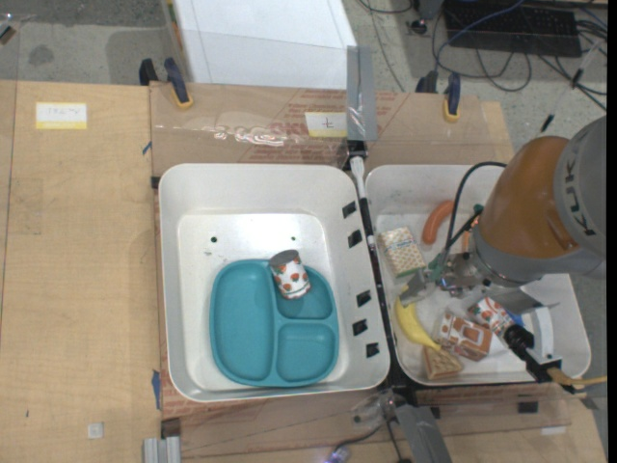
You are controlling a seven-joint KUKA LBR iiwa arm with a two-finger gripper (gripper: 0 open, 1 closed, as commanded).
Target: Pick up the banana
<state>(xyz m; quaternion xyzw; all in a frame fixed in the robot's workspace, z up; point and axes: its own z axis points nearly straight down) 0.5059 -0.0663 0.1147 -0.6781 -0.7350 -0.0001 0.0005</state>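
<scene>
The yellow banana [414, 323] lies in the right bin [571, 355], near its left wall and towards the front. The grey arm with its orange band reaches in from the right over this bin. My gripper [431, 280] hangs just above and slightly behind the banana's upper end. The wrist and cables hide much of it, and nothing shows as held in it. The banana rests on the bin floor.
Around the banana lie a pale snack packet [403, 251], an orange carrot-like piece [437, 220], red-and-white cartons [466, 334] and a brown wedge [440, 364]. The left bin [183, 258] holds a teal divided plate [241, 336] with a spotted cup [289, 275] on it.
</scene>
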